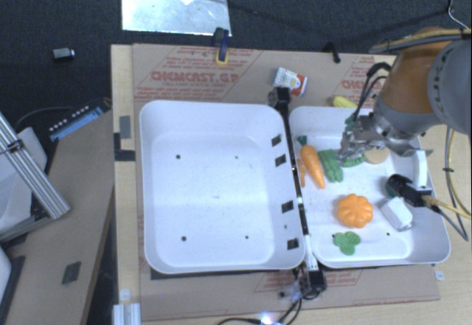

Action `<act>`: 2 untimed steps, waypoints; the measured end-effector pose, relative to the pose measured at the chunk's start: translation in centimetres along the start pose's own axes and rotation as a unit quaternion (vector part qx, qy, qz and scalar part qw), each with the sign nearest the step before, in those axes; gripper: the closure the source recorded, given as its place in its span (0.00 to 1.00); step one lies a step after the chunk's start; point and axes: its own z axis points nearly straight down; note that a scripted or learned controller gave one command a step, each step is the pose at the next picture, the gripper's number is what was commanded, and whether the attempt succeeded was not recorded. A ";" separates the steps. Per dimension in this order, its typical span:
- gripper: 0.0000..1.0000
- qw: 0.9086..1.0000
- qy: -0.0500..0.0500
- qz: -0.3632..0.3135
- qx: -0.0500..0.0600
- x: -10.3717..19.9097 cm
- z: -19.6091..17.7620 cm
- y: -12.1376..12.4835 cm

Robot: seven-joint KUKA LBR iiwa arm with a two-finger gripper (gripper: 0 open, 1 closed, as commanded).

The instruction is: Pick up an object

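the grey arm (pixel 424 91) with its orange band reaches in over the far right corner of the right bin (pixel 431 246), and the tool (pixel 352 150) hangs low over the far half of that bin, right above a light green toy piece (pixel 355 162). from this slant i cannot tell whether the tool is open or closed, or whether it touches the green piece at all. just left of that piece lies a darker green pod (pixel 331 168), possibly a pea pod, and touching its left side is a toy carrot (pixel 313 166), lying lengthwise near the bin's left wall with its point toward the near edge. a pale tan disc (pixel 378 156) sits just right of the tool. a toy pumpkin (pixel 354 211) rests in the middle of the bin's near half, well apart from the tool, and a small leafy green toy (pixel 345 242) lies between it and the near edge. a yellow toy (pixel 342 102) lies at the bin's far edge. the left bin (pixel 158 239) stands flush beside the right one on the surface. a small white and orange packet (pixel 290 80) lies on the cardboard sheet (pixel 184 73) beyond the bins' far edges.
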 end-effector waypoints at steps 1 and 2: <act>1.00 1.000 0.002 0.002 0.006 1.2 6.1 -9.3; 1.00 1.000 0.001 -0.002 0.001 3.0 5.8 -8.5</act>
